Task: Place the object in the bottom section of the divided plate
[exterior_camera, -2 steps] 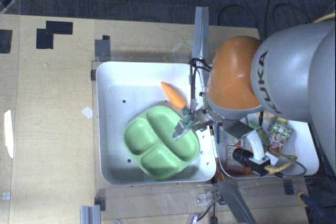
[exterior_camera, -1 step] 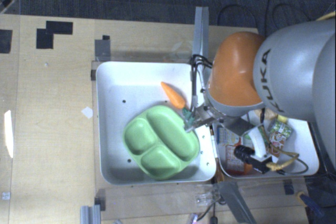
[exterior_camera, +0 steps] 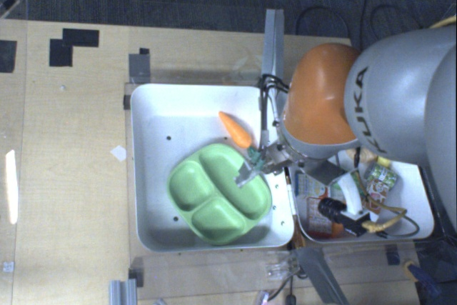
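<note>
A green divided plate (exterior_camera: 214, 193) lies in the left white bin (exterior_camera: 153, 153), toward its near right part. An orange carrot-shaped object (exterior_camera: 235, 128) lies on the bin floor just beyond the plate's far right rim. My gripper (exterior_camera: 253, 164) hangs over the plate's right edge, its metal fingers (exterior_camera: 248, 171) pointing down-left onto the right section. The carrot sits just up-left of the fingers, apart from them. Nothing shows between the fingers.
The right bin (exterior_camera: 421, 225) holds several packaged items, mostly hidden under the arm. The grey arm with its orange band (exterior_camera: 321, 103) covers the right side. A vertical metal post (exterior_camera: 274, 46) stands between the bins at the back.
</note>
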`<state>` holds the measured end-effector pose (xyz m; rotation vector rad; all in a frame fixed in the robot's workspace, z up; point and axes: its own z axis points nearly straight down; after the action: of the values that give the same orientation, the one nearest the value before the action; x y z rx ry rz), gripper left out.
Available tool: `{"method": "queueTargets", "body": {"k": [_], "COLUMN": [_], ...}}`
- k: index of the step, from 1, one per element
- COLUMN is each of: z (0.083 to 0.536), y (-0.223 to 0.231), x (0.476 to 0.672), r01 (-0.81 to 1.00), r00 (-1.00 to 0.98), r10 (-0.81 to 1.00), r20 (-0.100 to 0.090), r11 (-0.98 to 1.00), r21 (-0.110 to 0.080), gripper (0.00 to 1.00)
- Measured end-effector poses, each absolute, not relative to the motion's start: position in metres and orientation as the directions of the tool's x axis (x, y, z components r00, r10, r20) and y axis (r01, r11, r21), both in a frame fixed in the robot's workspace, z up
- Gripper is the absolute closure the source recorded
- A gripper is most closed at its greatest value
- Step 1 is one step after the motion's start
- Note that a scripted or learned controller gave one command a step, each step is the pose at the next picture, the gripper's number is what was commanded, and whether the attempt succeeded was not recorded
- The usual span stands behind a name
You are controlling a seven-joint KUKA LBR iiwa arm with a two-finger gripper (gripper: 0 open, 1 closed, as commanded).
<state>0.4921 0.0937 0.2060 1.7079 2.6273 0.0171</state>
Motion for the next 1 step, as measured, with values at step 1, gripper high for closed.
{"method": "queueTargets", "body": {"k": [1], "z": [0.2060], "y": [0.0937], "x": [0.4921], "r01": [0.914], "r00": [-0.406], "r10": [0.914], "r20": [-0.001], "r11": [0.406], "r21": [0.013], "gripper": [0.00]}}
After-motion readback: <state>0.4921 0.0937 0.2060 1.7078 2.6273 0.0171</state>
